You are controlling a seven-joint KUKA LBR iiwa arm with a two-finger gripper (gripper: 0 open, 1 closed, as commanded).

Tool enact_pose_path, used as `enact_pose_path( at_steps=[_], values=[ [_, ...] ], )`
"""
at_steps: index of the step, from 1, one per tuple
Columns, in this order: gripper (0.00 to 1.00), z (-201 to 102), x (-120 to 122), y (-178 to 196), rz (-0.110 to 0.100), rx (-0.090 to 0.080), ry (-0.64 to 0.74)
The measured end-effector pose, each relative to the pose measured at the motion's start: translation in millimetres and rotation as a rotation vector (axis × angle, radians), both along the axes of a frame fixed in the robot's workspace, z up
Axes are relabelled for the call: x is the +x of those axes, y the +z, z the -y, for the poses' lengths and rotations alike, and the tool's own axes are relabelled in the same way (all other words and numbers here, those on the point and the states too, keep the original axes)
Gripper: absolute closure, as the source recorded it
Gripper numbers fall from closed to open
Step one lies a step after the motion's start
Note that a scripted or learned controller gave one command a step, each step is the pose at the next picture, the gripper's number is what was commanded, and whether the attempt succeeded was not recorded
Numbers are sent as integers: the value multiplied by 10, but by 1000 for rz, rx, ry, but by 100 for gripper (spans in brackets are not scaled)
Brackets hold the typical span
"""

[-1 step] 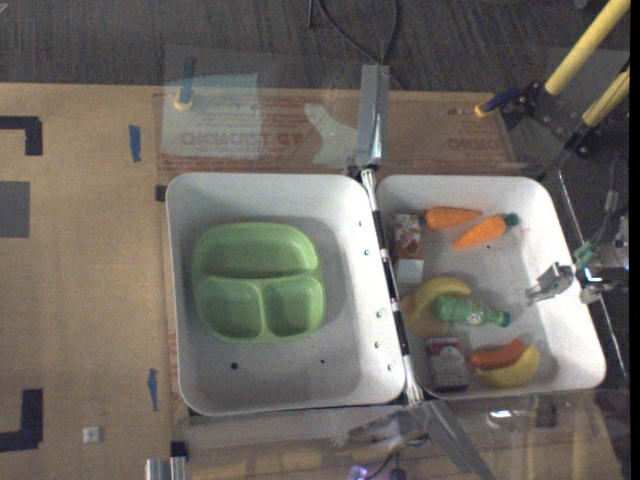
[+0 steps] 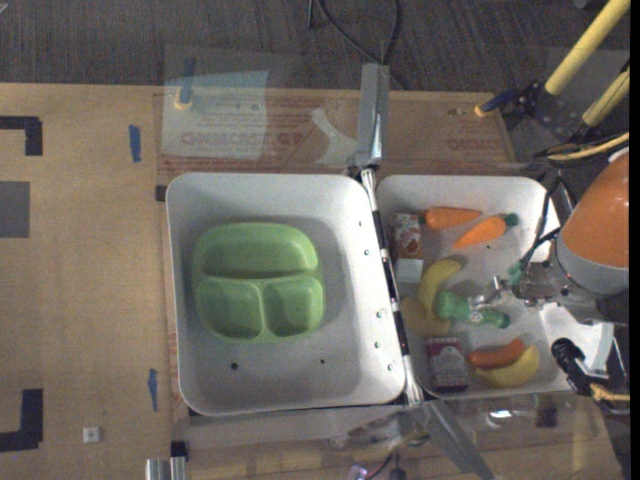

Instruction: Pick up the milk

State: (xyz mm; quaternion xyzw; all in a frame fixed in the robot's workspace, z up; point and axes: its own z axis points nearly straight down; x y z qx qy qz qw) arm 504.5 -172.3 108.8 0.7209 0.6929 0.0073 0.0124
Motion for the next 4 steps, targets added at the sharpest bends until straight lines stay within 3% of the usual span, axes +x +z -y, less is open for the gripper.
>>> enact_pose_path(
  at_steps=[1,2,3,4],
  values=[
    [0,-1443,-23,753,-28,8,18],
    [0,-958,676,758,-27,6,63],
    [0,-1140,582,1419,-27,7,-61],
    [0,-706,397,41,-24,10,-143]
  ],
)
